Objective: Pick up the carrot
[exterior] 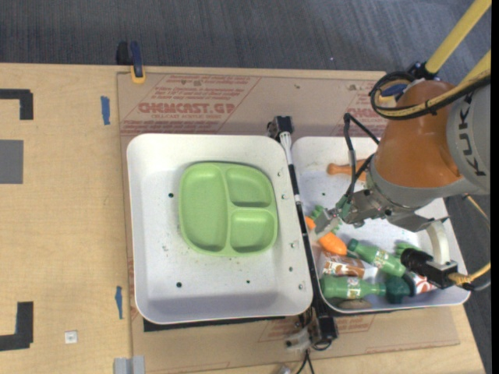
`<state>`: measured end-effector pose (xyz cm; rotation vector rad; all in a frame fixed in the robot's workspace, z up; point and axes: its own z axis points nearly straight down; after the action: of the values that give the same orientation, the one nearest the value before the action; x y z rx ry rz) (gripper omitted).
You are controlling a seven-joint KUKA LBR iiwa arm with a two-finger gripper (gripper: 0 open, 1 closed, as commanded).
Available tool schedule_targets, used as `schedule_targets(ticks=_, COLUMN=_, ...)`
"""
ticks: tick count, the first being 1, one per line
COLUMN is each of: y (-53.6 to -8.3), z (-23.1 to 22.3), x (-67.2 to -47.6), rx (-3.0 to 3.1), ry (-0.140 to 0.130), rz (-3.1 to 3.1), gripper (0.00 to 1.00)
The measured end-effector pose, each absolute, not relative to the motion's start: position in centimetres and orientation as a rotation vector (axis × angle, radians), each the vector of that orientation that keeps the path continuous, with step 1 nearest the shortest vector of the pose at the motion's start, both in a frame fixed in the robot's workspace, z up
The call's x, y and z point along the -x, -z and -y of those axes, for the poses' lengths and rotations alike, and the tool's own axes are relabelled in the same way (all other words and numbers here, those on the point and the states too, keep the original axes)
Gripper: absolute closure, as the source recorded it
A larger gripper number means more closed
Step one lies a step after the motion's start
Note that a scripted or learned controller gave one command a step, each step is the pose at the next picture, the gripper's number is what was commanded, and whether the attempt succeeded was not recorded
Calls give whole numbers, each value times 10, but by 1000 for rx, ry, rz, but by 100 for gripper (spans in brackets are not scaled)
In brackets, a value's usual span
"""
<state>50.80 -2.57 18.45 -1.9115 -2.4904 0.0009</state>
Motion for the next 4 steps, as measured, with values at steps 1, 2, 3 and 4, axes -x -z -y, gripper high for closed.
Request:
schedule_targets(ticks=1, y=-185, z=26, x=-508, rx=1911, ry=-1, rz=2490, gripper=0)
schedule_targets(ticks=2, y=-185, z=26, x=-508, rx=1911, ry=-1, rz=2490, gripper=0)
schedule_targets(ticks=3, y=-185, z=26, x=-508, rx=1911, ry=-1, rz=2490, gripper=0)
schedule_targets(ticks=4, y=-185, z=26, x=-508, rx=1911, ry=-1, rz=2490, gripper=0)
